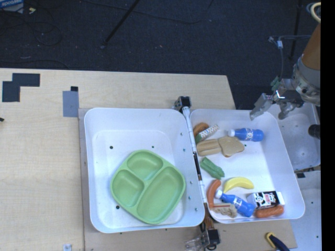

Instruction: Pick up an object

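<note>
Blue bottle [248,134] nearest, upper part of right bin [290,177]. My gripper [273,106] hovers above-right, fingers spread, nothing held. Approach step; next: descend, straddle bottle, close.

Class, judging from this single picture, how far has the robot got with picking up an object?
Nothing looks done yet. The gripper hangs open over the right bin's far corner with nothing between its fingers. The blue bottle, banana and milk carton lie in the bin. Descending, grasping and lifting remain.
</note>
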Controlling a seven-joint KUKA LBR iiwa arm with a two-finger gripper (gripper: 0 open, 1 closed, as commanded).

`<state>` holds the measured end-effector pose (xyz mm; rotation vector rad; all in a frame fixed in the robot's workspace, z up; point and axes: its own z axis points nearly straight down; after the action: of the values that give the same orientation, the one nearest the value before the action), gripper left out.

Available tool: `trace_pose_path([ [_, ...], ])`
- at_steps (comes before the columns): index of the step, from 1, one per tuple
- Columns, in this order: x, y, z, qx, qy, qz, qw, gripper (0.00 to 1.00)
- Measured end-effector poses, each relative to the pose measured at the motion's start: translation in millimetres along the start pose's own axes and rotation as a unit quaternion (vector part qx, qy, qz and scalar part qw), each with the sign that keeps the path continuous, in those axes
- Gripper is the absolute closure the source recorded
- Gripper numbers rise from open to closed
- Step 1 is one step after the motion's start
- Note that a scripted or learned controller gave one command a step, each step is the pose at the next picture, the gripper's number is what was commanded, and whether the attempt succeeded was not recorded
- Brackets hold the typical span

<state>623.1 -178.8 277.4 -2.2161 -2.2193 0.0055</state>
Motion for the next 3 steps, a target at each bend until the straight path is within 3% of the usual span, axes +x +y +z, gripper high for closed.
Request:
trace_pose_path([
  [1, 11, -8, 181, 0.0, 0.0, 0.0, 1.0, 0.0],
  [2, 19, 22, 191, -0.001, 0.0, 0.0, 1.0, 0.0],
  [3, 11, -91, 191, -0.001, 0.001, 0.001, 1.0, 0.0],
])
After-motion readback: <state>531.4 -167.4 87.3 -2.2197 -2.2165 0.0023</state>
